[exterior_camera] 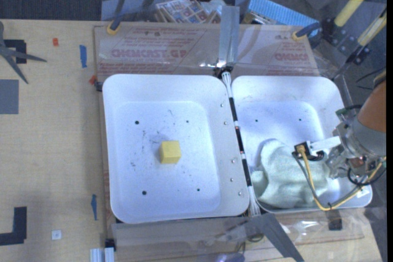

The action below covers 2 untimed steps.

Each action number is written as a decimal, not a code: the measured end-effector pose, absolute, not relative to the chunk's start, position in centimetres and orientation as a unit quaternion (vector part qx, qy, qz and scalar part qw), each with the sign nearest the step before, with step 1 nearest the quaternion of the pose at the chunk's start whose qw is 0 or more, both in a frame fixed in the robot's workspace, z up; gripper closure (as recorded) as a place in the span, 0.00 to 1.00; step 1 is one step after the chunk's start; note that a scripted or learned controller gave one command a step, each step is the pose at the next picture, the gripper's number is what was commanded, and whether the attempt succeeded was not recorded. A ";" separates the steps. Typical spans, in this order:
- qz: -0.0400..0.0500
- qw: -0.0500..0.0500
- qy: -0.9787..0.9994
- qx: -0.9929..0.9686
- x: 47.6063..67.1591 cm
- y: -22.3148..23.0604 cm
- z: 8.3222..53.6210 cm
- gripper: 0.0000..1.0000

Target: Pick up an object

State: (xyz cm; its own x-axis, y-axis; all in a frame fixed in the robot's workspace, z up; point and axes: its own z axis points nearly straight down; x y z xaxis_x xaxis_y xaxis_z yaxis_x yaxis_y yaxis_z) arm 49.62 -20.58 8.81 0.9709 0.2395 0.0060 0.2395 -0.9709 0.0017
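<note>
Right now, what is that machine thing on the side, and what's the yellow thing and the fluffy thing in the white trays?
You are looking down from a camera fixed above a wooden bench. On the bench sit two shallow white trays side by side: the left bin and the right bin. The yellow thing is a small block, lying alone in the left bin. The fluffy thing is a crumpled pale cloth in the right bin. The machine reaching in from the right is a robot arm. At its end is its gripper, a grabbing hand with two fingers, hanging over the right bin beside the cloth. Yellow and black cables hang near it. I can't see it holding anything.
</note>
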 end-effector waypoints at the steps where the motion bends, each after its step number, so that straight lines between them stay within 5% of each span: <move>1: 0.004 -0.001 0.349 0.937 48.4 -22.2 8.8 1.00; 2: 0.000 0.000 0.366 0.931 47.9 -21.6 11.9 1.00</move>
State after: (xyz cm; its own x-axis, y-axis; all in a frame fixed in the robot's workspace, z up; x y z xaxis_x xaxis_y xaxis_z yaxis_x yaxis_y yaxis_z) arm 47.88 -21.57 11.91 0.7322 0.6811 -0.0005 0.6811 -0.7322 0.0002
